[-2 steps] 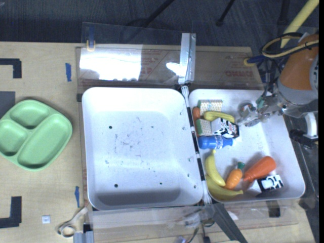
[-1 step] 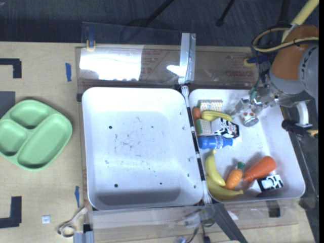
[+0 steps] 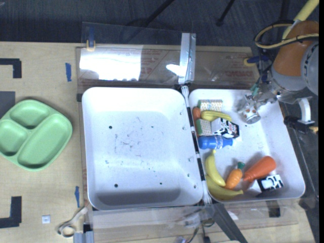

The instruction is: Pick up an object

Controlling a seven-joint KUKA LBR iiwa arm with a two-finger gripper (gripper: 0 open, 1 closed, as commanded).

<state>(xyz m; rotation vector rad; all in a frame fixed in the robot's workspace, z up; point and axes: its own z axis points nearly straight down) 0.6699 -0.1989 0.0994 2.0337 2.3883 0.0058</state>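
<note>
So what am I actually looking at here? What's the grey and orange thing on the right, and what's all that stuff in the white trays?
That is a robot arm, reaching in from the right. Its gripper, a two-finger claw, hangs over the far part of the right bin. One camera fixed above the bench looks down at a slant. The right bin holds toys: a banana, two carrots, a blue bottle and small black-and-white pieces. The left bin sits beside it, and a green divided plate lies on the bench to the left. I cannot see anything held between the fingers.
</note>
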